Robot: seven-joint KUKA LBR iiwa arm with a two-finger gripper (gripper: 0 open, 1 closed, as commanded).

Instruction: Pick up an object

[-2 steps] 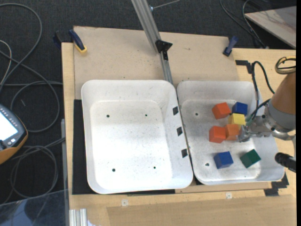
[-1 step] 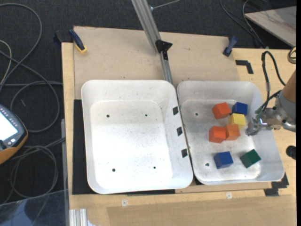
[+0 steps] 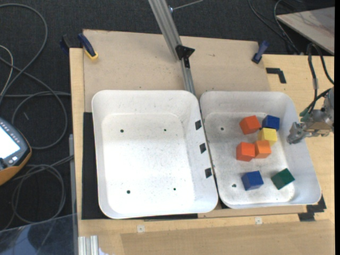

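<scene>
Over on the right bin (image 3: 297,193): seven blocks clustered toward its right half. Orange block (image 3: 249,124) at the top of the cluster, blue block (image 3: 271,122) just beside it on the right, yellow block (image 3: 268,135) tucked right under the blue. Below those, two more orange blocks (image 3: 253,150) pressed together side by side. Nearer the front wall, another blue block (image 3: 252,180), and a dark green block (image 3: 282,178) a little to its right, turned at an angle.

Left bin (image 3: 149,153): bare white floor, speckled, a few small dark holes.

At the right bin's far right rim, the tool (image 3: 296,133), hovering beside the wall, apart from every block, nothing gripped; whether parted or clenched, impossible to tell at this blur.

Underneath, a pale wooden desk (image 3: 133,62), with blue clamps (image 3: 87,45) at the back corners and a metal post (image 3: 167,25) slanting up from between the bins. Beyond, dark carpet, looping cables (image 3: 32,105), a handheld device (image 3: 10,147) at the left edge.
</scene>
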